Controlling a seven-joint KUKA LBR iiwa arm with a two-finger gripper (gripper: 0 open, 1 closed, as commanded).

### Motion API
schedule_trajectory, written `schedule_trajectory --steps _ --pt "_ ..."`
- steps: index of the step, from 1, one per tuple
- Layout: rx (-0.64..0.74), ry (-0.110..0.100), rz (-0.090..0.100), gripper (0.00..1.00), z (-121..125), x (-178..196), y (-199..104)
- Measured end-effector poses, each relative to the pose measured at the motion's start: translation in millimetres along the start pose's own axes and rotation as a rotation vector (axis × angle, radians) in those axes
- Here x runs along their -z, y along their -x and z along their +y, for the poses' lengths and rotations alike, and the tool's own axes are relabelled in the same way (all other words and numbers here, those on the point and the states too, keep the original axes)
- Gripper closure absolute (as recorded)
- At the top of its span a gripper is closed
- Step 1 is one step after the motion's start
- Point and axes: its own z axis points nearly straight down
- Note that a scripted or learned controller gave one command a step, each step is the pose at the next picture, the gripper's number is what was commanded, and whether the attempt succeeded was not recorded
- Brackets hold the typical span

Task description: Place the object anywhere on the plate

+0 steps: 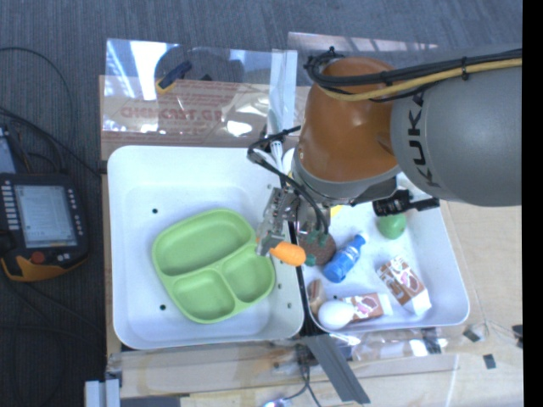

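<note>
Carrot (290, 253) at gripper (273, 242) tip, over the divide between bins, just right of plate (212, 265) | fingers closed on carrot's left end | plate in left bin (136, 185) | bottle (344, 259), egg (335, 314) in right bin (450, 287)

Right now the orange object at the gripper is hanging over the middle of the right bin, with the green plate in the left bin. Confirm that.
Not quite. The camera view shows the orange object at the gripper over the divide between the two bins, just past the right edge of the green plate, not over the middle of the right bin. The plate does lie in the left bin.
</note>
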Motion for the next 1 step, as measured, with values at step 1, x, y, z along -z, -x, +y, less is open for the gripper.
schedule_trajectory --steps 1 --pt "-0.002 -0.002 0.004 0.0 -1.3 -2.1 -0.4"
